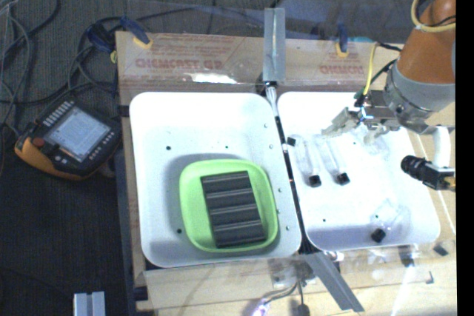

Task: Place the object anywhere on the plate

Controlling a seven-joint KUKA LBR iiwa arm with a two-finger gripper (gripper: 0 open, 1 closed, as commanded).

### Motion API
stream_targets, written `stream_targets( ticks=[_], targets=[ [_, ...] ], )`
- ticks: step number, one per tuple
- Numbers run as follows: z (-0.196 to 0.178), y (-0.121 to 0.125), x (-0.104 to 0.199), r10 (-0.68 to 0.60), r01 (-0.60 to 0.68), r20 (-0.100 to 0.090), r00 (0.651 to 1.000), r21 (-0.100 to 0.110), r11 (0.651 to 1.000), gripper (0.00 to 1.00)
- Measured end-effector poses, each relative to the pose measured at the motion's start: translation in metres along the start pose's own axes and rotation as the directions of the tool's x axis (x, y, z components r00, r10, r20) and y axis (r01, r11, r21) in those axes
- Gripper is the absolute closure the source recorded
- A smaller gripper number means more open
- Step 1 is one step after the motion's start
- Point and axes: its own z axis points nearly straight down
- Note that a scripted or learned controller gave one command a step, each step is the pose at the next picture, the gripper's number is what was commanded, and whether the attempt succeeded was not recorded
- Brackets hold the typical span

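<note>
Camera view, one entry.

Left bin (148, 129): green plate (191, 192) near its front, bearing a dark ribbed block (233, 209) that lies flat and covers most of the plate's middle.

Right bin (415, 222): gripper (328, 179) low over the floor, near the divider; clear fingers (312, 166) with dark tips, spread apart, nothing between them.

Arm (429, 48): enters from the right, orange band above the wrist.

Object: if the block is it, it already rests on the plate, well apart from the gripper.

Risks, as judged:
- Fingers closing on bare floor, grasping nothing.
- A reach across the divider clipping the bin wall.
- A grab at the block dragging it or tipping the plate.
</note>
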Motion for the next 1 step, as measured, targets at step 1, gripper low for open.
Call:
stream_targets(
  ticks=[1],
  targets=[
    [0.0699, 0.0059, 0.048, 0.025, -0.025, 0.0, 1.0, 0.002, 1.0, 0.0]
  ],
)
